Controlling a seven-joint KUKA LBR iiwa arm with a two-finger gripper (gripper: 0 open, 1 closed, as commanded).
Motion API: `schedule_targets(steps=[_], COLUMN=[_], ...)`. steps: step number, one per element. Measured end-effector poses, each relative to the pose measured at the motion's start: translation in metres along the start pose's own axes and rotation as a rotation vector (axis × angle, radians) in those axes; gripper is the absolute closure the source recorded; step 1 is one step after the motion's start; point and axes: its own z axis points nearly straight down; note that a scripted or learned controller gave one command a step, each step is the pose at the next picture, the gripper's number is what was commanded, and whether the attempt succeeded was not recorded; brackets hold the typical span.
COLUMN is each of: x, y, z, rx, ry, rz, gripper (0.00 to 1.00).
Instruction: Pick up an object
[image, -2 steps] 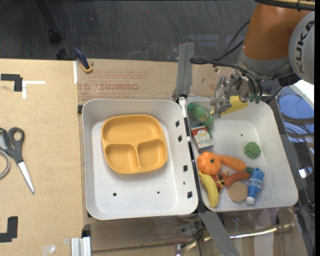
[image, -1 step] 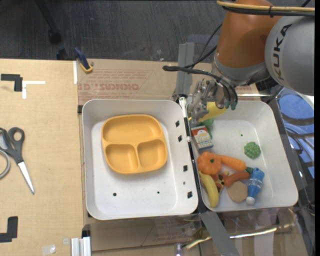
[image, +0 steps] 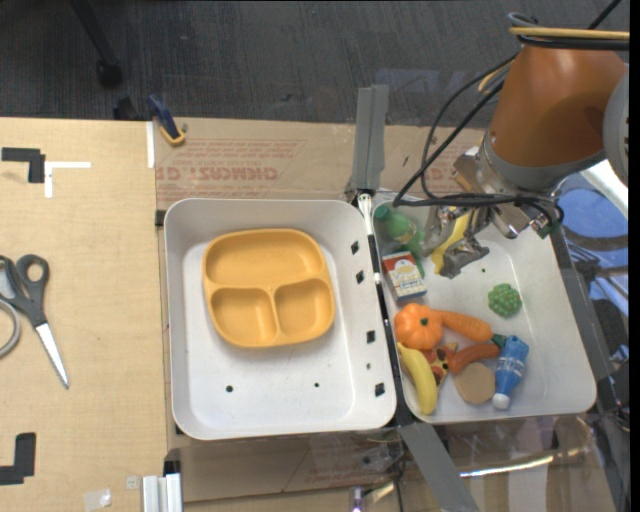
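Observation:
My gripper hangs low over the back of the right bin, under the orange wrist band. A yellow banana-shaped piece lies right against it on its left; whether it is gripped cannot be made out. Close by sit a green bottle and a small carton. Farther forward lie a green broccoli piece, an orange pumpkin, a carrot, a banana, a brown round piece and a blue bottle.
The left bin holds a yellow divided plate. Scissors lie on the cardboard at far left. A grey post rises behind the divider between the bins. Black cables loop by the arm.

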Motion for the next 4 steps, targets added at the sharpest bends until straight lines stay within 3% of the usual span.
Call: schedule_targets(steps=[1, 2, 3, 4], x=[0.016, 0.012, 0.043, 0.041], y=[-0.076, -0.112, -0.081, -0.082], z=[-0.103, 0.124, 0.135, 0.124], rx=[0.001, 0.001, -0.002, 0.001], ry=[-0.002, -0.002, 0.001, -0.003], rz=[0.016, 0.006, -0.18, -0.18], gripper=[1.0, 1.0, 1.0, 1.0])
